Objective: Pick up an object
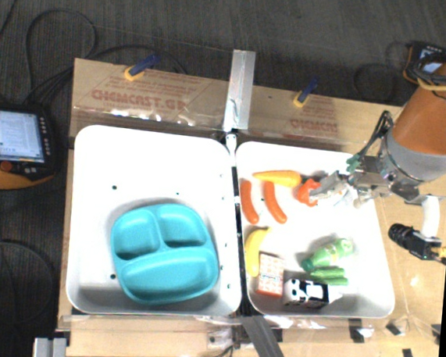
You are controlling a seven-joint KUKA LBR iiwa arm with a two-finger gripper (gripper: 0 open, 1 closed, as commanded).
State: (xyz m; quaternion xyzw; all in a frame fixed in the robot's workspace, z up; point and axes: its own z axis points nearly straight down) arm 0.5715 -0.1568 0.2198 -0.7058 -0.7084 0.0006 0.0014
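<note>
My gripper (322, 188) reaches in from the right over the back of the right bin (381, 252). A small red object (306, 192) sits right at its tip, touching or nearly touching it. Just left of that lies an orange carrot (277, 175). Two orange sausage-shaped pieces (249, 201) (276, 202) lie below the carrot. Further forward are a yellow banana (254, 247), a green vegetable bundle (327, 260), a small printed box (270, 275) and a black-and-white toy (306, 293).
The left bin (99, 162) holds a turquoise divided plate (166, 251) at its front. A metal post (240, 89) stands behind the divider between the bins. A handheld control pad (13, 139) lies off the bench at far left.
</note>
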